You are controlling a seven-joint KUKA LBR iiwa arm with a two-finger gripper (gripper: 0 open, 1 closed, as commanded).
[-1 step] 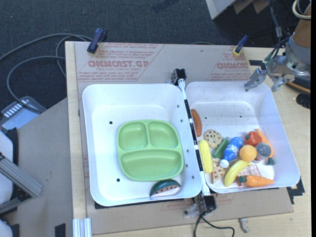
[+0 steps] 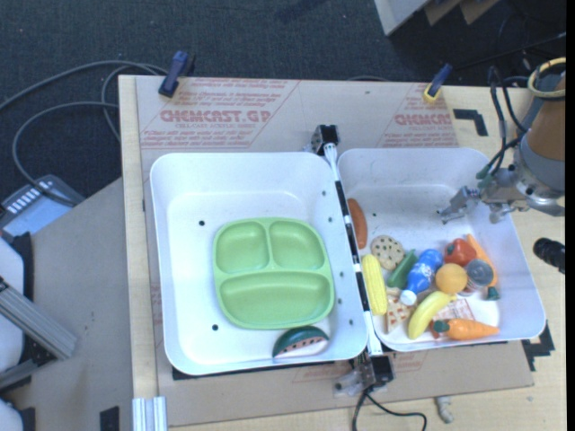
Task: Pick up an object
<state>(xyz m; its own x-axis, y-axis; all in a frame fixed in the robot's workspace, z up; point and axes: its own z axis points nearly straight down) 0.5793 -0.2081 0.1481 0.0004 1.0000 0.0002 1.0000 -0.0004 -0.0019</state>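
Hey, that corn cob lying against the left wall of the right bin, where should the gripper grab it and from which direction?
Probably across the middle of the corn cob, coming straight down. It lies flat with its long axis running along the divider, so the fingers should close across its narrow width. The bin wall crowds its left side and a cookie sits near its top.

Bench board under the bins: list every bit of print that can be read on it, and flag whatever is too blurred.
"CHEMCAST G.P" in red letters on the brown board, above the left bin.
"CHEMCA..." printed again in red on the same board above the right bin; its end is cut off.
Smaller red lines under each print: too blurred to read.
The card under the toy food in the right bin: print too small to read.
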